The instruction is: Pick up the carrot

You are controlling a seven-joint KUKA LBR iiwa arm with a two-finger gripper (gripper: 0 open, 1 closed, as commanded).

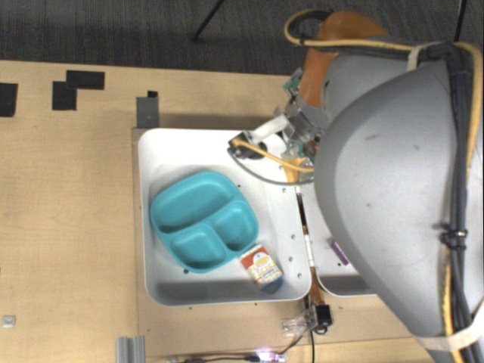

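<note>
Pale wood bench carries two white bins; the left bin (149, 172) holds a teal divided plate (203, 219) with a small carton (262, 268) just beside it. The carrot is hidden, most likely under the grey arm (393, 180) covering the right bin (340, 282) (a guess). The gripper (296, 136) hangs at the far edge between the bins; released or clenched, I cannot tell. The carrot should be light, stiff and smooth, so gripping across its thick middle seems safest.
</note>
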